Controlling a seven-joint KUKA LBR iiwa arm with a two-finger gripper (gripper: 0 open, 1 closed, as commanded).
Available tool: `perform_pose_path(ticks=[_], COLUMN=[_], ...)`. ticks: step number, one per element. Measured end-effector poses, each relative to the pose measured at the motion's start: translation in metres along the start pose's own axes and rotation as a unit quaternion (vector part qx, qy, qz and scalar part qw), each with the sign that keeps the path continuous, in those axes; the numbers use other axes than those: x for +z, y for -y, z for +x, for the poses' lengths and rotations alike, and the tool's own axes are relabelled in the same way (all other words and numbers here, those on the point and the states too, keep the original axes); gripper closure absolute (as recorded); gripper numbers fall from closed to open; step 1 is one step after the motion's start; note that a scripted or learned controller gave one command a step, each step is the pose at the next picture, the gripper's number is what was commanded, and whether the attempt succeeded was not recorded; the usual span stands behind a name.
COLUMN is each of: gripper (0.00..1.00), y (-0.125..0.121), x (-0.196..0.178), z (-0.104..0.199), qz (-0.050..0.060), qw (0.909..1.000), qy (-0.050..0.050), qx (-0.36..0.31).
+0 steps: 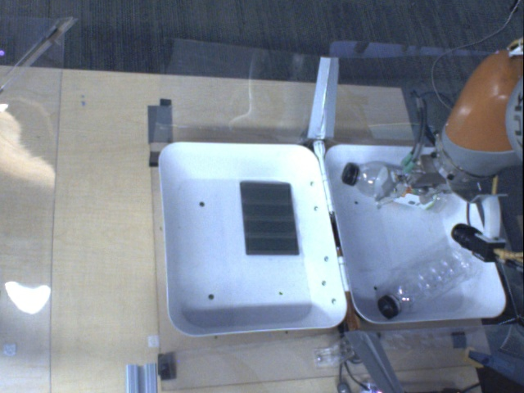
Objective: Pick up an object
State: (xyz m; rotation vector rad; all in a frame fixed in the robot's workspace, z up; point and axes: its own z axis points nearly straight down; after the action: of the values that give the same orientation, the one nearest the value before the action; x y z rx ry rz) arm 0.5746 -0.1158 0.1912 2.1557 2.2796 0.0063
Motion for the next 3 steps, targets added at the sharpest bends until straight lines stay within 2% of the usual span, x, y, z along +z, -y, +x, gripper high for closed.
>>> perform_pose_path(ticks=[1, 2, 3], gripper=[0.00, 0.00, 0.00], y=[-0.052, -0.003, 0.006], x=[0.078, 0.102, 0.102], z=[-0.030, -0.058, -0.089], qz=[0.000, -0.001, -0.001], qw=[1.0000, 0.9994, 1.0000], qy=[0.000, 0.001, 0.001], qx=[0.010, -0.034, -0.007])
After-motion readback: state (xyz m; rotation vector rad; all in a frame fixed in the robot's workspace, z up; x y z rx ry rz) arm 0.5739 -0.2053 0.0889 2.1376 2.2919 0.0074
